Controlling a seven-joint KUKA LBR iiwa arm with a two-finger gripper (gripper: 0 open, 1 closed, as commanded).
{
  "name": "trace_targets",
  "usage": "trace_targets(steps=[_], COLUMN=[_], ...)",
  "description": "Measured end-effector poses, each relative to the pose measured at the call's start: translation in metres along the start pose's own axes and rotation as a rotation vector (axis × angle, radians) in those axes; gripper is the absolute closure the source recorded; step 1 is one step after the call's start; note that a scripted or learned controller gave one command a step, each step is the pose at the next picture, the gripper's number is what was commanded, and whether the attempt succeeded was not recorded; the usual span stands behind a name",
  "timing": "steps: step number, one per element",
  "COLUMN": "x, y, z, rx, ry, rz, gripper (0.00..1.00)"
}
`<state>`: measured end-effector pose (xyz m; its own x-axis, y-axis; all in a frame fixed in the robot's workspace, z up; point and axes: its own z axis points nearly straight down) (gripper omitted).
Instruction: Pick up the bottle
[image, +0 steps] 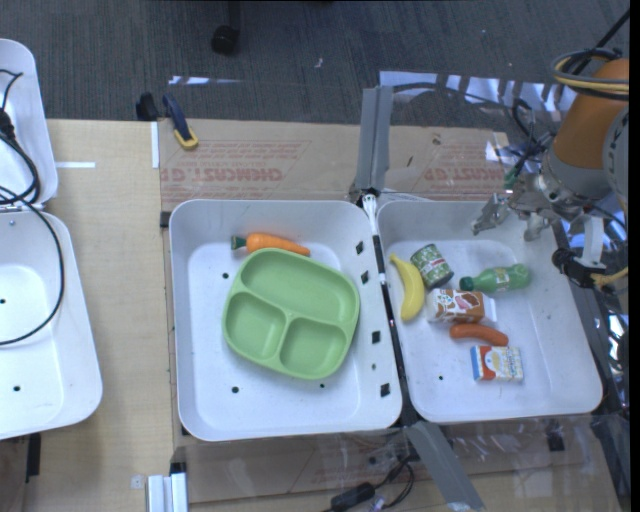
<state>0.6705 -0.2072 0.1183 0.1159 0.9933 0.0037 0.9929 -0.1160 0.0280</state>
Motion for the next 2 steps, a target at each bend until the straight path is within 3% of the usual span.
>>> trace_targets(steps=[1, 2], x=[-0.006, -0.004], y=[-0.037, -0.071], z=[0.023, 0.023], rx=[0.025, 0.028], ry=[0.008, 0.001], rz=[-0.019, -0.001], gripper=[0.0, 0.0])
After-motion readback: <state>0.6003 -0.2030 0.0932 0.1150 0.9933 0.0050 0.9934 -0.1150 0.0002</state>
